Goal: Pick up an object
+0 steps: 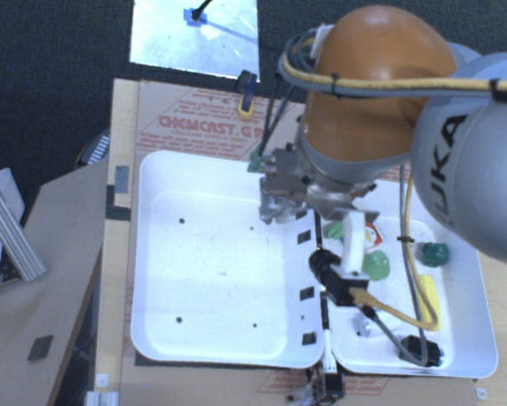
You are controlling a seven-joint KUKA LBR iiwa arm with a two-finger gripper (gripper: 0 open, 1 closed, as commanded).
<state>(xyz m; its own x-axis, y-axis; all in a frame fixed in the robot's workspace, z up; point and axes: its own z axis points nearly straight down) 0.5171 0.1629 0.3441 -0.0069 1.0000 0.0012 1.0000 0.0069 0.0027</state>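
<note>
My gripper (277, 207) hangs below the big orange wrist band (378, 71), over the far right corner of the left bin (148, 321). It looks grey and blocky, and nothing shows beneath it on the bin floor. In the right bin (476, 348) lie a light green piece (376, 266), a dark green round piece (434, 253), a yellow strip (428, 299) and a white and red item (373, 235). The arm hides much of that bin's far side.
A black cable with a yellow lead (386, 310) trails from the arm across the right bin. A cardboard sheet (199, 123) lies under both bins. A metal rail (1, 227) leans at the left edge, beside the bench.
</note>
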